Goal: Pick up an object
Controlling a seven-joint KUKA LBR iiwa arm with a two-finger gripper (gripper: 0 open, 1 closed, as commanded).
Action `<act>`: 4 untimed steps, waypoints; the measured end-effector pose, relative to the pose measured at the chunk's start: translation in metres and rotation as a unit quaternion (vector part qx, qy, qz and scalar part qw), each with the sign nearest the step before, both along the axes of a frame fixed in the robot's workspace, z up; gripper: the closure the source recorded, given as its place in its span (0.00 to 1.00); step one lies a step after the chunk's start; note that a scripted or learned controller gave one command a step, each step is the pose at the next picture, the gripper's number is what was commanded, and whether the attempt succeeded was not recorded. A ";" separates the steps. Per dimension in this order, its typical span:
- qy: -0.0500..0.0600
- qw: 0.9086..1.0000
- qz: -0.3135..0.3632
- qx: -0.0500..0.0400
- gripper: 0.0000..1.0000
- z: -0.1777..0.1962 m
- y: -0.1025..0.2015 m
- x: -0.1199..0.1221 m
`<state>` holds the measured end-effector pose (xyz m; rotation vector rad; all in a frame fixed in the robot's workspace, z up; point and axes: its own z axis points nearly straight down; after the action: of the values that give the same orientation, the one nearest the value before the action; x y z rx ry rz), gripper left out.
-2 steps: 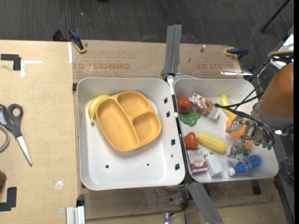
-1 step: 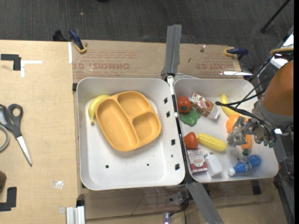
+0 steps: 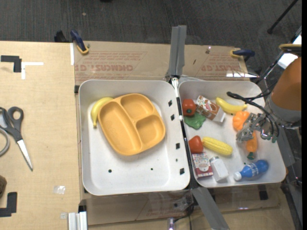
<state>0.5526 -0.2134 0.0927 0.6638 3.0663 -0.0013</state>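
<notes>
The hand (image 3: 248,131) is low in the right bin (image 3: 274,176) near its right edge, beside orange toys (image 3: 241,120); its grip state is unclear. Nothing looks lifted yet.

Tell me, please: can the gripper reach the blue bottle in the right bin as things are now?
Probably yes. The blue bottle lies uncovered near the bin's front right corner, just below the gripper, with nothing on top of it.
</notes>
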 end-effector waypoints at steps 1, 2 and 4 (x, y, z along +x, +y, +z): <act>0.000 1.000 0.000 0.000 0.00 0.000 0.000 0.000; -0.009 1.000 -0.018 0.000 0.00 0.005 -0.005 -0.067; 0.000 1.000 -0.002 0.001 0.00 0.001 -0.007 0.037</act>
<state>0.5892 -0.2206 0.0938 0.6695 3.0651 0.0009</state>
